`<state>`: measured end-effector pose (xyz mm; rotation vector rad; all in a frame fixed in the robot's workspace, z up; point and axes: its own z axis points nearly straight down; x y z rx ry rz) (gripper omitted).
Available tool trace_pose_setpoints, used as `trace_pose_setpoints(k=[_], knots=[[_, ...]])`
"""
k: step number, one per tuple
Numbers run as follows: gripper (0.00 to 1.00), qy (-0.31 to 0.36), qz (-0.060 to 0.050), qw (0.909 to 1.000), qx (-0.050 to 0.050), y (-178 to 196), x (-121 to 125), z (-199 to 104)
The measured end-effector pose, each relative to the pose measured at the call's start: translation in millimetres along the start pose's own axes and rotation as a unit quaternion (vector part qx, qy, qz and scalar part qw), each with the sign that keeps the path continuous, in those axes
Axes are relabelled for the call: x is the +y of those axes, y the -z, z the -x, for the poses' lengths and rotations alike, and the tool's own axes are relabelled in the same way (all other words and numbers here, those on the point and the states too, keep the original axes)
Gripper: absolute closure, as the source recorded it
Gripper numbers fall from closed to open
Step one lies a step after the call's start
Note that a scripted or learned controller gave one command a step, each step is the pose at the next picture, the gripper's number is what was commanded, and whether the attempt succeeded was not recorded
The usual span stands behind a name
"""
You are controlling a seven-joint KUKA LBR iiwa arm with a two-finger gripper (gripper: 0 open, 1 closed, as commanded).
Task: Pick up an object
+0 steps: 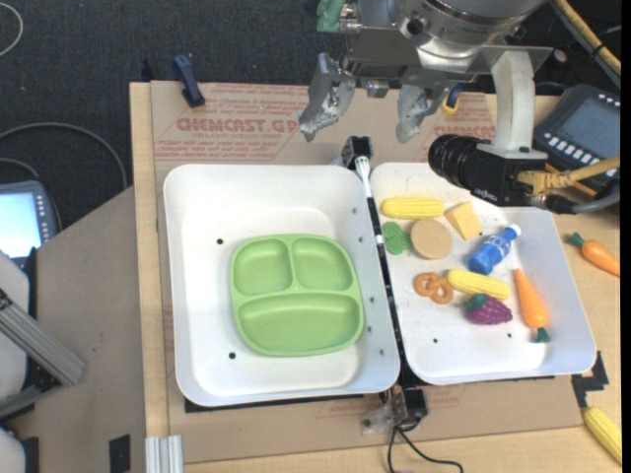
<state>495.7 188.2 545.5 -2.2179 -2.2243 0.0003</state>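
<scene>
Red print on the brown board under the bins reads "CHEMCAST G P" [237,124], with a smaller line beneath it too fine to read. The tool [367,116] hangs over the far edge of the surface [158,215], above the gap between the two bins; its two fingers stand well apart with nothing between them. The arm above it is cut off by the top of the frame.

The left bin [187,264] holds a green divided tray [295,295]. The right bin [473,353] holds the toys: a corn cob [412,207] at the far side, a cheese wedge [463,220] right of it, a tan round piece [430,238], a green piece [394,237] partly tucked against the bin's left wall, a blue bottle [490,249] whose label is too small to read, a pretzel [432,286], a second yellow cob [478,283], purple grapes [488,310] and a carrot [531,300].

A black cylinder [473,168] covers the right bin's far right corner. Another carrot [598,253] lies outside the bin at the right, cut by the frame edge, as is a yellow piece [603,430] at the near right. A blue clamp [187,79] grips the board's far left edge
</scene>
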Motion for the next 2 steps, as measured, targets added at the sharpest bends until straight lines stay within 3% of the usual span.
trace_pose_setpoints(k=[1,2], knots=[[0.00,0.000,0.002,1.0000,0.000,-12.5,82.4,-38.0],[1.00,0.000,0.003,1.0000,0.001,0.4,79.6,-36.5]])
